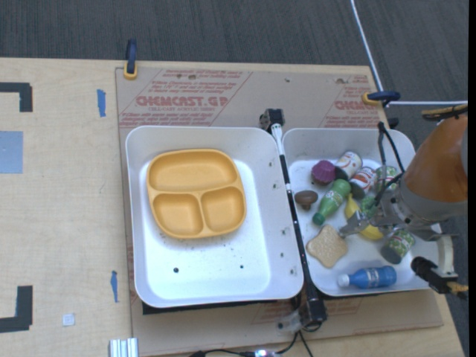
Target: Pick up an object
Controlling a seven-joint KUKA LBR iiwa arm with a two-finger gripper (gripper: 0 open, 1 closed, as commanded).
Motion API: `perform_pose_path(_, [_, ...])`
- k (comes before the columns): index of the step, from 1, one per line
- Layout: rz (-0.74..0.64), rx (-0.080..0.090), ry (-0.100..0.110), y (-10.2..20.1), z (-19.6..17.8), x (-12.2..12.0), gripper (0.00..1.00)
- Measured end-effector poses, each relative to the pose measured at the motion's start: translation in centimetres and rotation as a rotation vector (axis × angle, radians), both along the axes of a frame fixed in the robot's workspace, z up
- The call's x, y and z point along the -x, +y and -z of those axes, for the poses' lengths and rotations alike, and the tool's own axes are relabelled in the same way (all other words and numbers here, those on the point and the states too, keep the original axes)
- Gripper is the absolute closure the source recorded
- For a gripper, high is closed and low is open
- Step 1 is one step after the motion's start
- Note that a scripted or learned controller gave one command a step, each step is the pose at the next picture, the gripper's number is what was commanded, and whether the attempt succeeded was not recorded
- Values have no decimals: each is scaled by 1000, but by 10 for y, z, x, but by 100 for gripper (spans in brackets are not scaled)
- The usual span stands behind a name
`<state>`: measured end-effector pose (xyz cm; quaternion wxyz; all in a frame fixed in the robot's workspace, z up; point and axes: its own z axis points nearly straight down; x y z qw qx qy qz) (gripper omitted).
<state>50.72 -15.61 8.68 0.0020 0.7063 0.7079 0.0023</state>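
Where the arm [439, 173] reaches in from the right, its gripper [363, 222] sits low in the right bin [357, 290], directly over a yellow object [370, 233] near the bin's middle. That object is small, bright yellow and partly covered by the gripper, so its shape is unclear. Whether the gripper is open or closed cannot be told, and no item is clearly held.

Around it the right bin is crowded. A green bottle [331, 199] lies tilted just left of the yellow object, with a brown rounded piece [306, 197] beside it. A purple item [323, 172] lies further back, next to a white and red can [348, 161] and a second red-labelled can [362, 178]. A slice of toast [327, 246] lies flat toward the front left. A blue bottle [370, 277] lies on its side along the front wall, and a green can [398, 245] lies just right of the gripper.

In the left bin [141, 222] rests an orange plate [196, 193] with three compartments, set toward the back, and nothing lies in its compartments.
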Motion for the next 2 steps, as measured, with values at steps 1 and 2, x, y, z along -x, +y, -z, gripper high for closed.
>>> perform_pose_path(1, [1, 4, -7, -1, -11, -2, 100])
perform_pose_path(2, [0, -1, 3, 92, -99, -14, 100])
